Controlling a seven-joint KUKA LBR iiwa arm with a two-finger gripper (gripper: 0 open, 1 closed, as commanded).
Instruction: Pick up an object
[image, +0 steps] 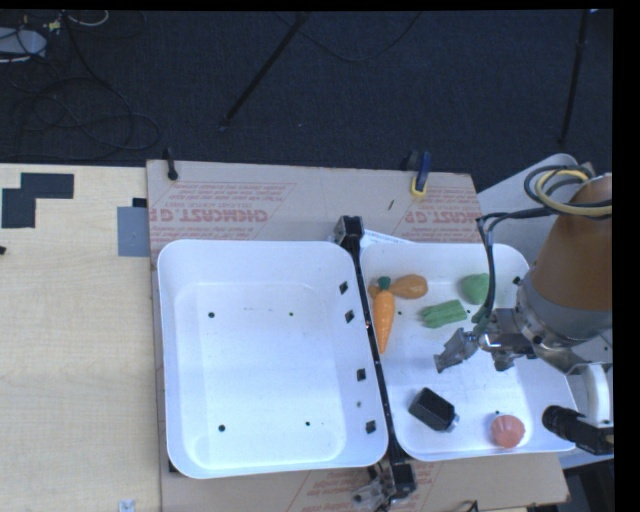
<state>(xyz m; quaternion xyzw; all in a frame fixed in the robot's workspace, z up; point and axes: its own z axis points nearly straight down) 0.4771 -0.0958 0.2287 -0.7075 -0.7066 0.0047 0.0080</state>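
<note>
Orange carrot (383, 318), perhaps pink ball (507, 431)

- On the cardboard sheet (300, 205) under the bins you can read red print that looks like "CHEMCRZT, G.P", upside down from the camera's side, just behind the left bin.
- The same red print appears again on the sheet further right, behind the right bin, but you can make out only "G.P" clearly.
- More red lettering runs along the sheet's near edge, below the bins; it is too small to read.
</note>
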